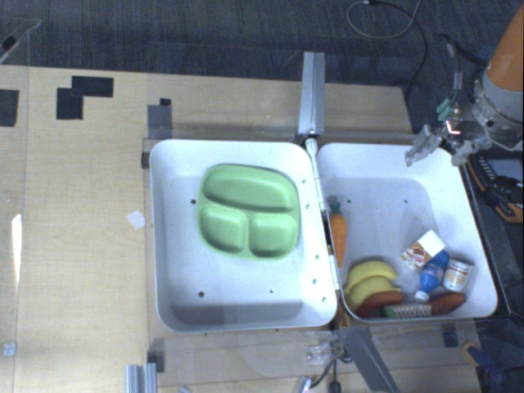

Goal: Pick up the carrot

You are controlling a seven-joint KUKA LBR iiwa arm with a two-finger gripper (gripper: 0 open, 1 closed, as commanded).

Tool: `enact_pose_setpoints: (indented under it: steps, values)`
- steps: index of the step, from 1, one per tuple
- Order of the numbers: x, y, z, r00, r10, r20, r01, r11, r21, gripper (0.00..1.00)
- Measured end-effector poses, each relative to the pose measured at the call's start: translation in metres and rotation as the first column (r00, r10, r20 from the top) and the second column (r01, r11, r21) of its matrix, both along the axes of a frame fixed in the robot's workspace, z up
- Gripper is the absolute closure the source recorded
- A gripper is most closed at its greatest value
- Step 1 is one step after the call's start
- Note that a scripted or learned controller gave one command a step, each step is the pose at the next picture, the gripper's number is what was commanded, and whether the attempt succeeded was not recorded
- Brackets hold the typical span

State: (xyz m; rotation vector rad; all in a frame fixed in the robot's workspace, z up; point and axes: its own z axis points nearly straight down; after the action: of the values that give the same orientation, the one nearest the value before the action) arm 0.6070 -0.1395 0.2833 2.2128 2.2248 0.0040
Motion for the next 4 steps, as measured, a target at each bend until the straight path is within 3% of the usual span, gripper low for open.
enact_pose_setpoints:
  steps: [1,2,3,4]
  values:
    - [-0.009,0.055,-0.07,1.0,-0.016,-0.001,0.016,1.0,0.001,0.0]
    - [-0.021,0.118,-0.097,0.929,0.369,0.001,-0.369,0.929,0.0,0.0]
    - [-0.104,0.068,-0.046,0.745,0.667,0.001,-0.667,0.745,-0.005,0.0]
    - [-0.115,0.05,-0.193,0.391,0.921,0.001,-0.92,0.391,-0.016,0.0]
